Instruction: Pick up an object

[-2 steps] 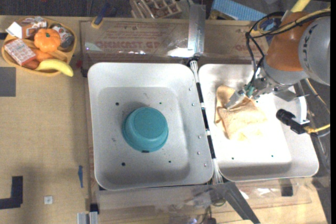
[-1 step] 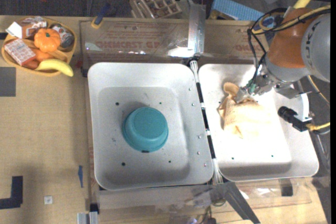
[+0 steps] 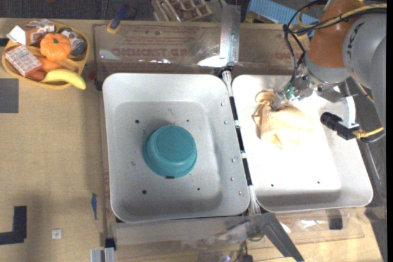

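Note:
A teal bowl (image 3: 171, 151) sits upside down in the middle of the left bin (image 3: 123, 95). In the right bin (image 3: 319, 193) lies a pale tan, banana-peel-like object (image 3: 273, 123), spread over the upper left part of the bin floor. My gripper (image 3: 287, 95) hangs low over the top end of that tan object, at the end of the grey arm with its orange band (image 3: 331, 40). Whether it touches the object is unclear from this angle.
A yellow dish (image 3: 15, 67) with toy fruit, an orange pumpkin (image 3: 55, 46) and a banana (image 3: 64, 77) stands on the bench at the far left. Cardboard and clear plastic (image 3: 159, 46) lie behind the bins. Cables (image 3: 295, 24) loop near the arm.

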### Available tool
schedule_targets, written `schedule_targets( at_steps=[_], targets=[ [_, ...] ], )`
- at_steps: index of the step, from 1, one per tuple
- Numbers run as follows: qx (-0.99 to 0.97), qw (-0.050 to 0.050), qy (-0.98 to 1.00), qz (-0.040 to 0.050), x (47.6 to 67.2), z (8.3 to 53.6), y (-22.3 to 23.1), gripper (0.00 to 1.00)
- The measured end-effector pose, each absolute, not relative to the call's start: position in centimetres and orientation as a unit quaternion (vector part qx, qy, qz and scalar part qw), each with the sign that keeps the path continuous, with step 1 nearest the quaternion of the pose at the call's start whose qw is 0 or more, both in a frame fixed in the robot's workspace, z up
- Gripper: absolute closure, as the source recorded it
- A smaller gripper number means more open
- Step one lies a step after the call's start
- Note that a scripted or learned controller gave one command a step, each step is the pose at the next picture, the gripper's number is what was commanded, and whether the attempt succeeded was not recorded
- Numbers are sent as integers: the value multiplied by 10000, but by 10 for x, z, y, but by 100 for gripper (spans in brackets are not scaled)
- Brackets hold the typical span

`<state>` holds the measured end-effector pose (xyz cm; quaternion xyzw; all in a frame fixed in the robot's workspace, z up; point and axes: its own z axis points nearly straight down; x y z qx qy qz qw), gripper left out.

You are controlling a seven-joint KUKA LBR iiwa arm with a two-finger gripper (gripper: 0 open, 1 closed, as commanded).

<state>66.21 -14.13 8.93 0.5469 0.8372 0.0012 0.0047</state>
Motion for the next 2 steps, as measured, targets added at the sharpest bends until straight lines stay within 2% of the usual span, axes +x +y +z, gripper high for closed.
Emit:
schedule_targets(
  at_steps=[1,2],
  targets=[
    [3983,44,9172,7,669,159,-131,100],
    [3454,41,9385,10,660,209,-71,100]
  ],
)
